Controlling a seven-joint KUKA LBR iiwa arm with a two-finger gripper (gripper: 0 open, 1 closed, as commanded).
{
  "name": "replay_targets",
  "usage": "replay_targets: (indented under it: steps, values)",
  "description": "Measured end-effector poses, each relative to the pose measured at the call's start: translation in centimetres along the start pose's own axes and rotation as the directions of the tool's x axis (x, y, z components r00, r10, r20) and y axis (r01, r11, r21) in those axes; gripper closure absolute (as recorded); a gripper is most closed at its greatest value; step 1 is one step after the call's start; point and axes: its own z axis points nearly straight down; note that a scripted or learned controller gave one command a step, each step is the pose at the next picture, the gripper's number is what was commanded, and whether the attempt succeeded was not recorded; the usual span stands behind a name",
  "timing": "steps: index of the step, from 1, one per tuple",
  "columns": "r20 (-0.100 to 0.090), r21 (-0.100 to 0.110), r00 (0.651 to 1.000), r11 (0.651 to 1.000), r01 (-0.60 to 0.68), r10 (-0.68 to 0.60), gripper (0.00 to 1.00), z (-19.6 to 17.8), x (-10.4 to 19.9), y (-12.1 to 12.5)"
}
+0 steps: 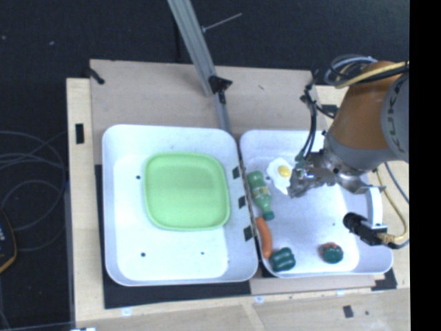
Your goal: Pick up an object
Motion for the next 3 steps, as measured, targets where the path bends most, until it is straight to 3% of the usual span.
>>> replay_targets:
  steps: [2, 3]
  values:
    - [-0.001, -0.001, 1.0, 1.0, 0.001, -0.001, 1.0, -2.5, 9.4, -1.4]
    - [0.0, 0.0, 1.0, 1.0, 0.0, 0.0, 1.0, -1.7, 14.7, -2.2]
